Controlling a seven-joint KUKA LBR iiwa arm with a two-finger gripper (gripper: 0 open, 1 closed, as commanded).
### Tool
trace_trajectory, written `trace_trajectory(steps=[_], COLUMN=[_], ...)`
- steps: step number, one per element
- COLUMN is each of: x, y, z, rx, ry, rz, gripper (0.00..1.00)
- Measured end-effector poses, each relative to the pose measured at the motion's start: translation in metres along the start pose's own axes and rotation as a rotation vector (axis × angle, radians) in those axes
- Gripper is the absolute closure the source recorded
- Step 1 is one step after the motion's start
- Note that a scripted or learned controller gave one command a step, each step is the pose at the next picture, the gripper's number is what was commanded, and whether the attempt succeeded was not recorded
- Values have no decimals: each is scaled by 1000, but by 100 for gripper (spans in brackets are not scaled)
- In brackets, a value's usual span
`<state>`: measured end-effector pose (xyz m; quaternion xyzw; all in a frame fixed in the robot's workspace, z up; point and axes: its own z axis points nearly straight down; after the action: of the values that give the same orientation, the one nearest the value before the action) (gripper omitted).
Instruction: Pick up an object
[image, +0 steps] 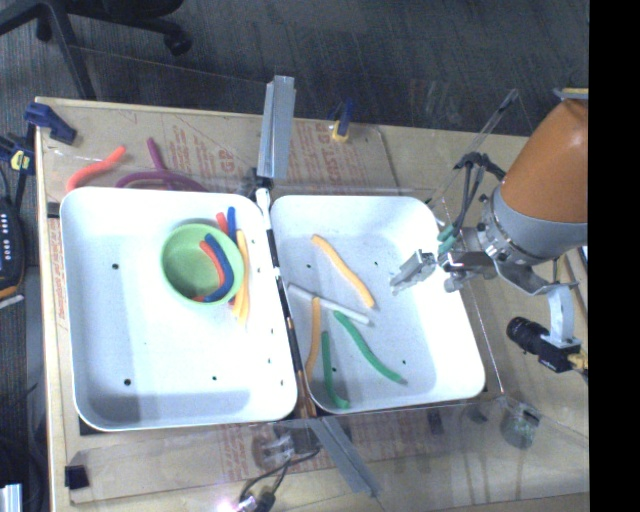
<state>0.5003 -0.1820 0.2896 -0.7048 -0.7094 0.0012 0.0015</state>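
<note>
The arm's orange dome sits closest to the lens, at the right edge. Below it the hand (418, 268) hangs over the right bin (455, 345), its fingers spread apart with nothing between them. A yellow stick (344, 270) lies just left of it on the bin floor, apart from the green sticks (368, 350) further down. It looks light, thin and probably bendy; taking it across its middle seems safest.

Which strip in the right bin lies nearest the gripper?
The orange strip, slanting across the upper middle, lies closest to the gripper; the green ones sit lower.
</note>
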Motion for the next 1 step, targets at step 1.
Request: trace_trajectory(steps=[1], x=[-11], y=[30], z=[106], rx=[2], ry=[-1], rz=[-88], gripper=[0])
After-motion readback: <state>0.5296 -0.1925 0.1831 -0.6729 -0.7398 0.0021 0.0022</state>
